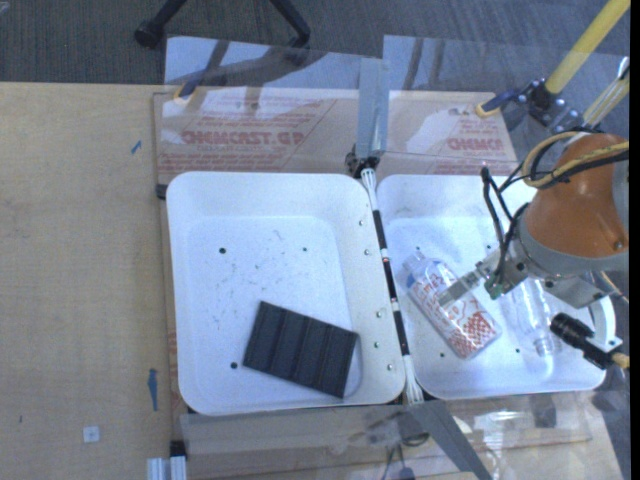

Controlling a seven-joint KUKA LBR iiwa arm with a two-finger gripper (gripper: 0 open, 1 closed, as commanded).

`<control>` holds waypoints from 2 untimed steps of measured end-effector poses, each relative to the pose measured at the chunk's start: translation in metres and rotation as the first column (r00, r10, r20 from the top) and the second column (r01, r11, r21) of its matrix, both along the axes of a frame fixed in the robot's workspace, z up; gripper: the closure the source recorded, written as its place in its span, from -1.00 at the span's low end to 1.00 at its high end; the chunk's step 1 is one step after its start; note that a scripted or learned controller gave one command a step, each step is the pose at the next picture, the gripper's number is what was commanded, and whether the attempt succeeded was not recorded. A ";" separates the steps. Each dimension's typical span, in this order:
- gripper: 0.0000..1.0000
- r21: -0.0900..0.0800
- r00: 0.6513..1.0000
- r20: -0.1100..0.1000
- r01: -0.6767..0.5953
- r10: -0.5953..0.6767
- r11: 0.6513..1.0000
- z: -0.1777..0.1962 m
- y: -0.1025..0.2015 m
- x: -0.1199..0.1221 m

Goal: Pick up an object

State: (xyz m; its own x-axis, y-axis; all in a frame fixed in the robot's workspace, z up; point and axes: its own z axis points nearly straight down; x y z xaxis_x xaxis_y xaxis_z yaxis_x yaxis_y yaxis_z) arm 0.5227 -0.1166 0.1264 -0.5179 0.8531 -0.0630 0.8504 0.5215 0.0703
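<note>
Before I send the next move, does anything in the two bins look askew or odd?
Nothing looks spilled or broken. The dark ribbed panel lies at a slant in the left bin. In the right bin, a clear packet with red print lies diagonally, and a clear plastic bottle lies beside it under the arm.

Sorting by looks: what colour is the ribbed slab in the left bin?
Dark grey, nearly black; the ribbed slab shows clearly in the camera view.
</note>
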 end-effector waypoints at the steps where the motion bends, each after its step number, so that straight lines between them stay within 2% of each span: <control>1: -1.00 -0.005 0.999 0.000 -0.046 0.046 0.999 0.000 0.001 0.000; 2: -1.00 -0.007 0.997 -0.001 -0.079 0.079 0.997 0.000 0.001 0.000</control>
State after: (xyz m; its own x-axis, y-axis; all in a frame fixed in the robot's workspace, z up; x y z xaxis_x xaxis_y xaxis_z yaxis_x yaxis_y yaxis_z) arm 0.5231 -0.1157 0.1267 -0.5839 0.8089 -0.0686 0.8064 0.5877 0.0659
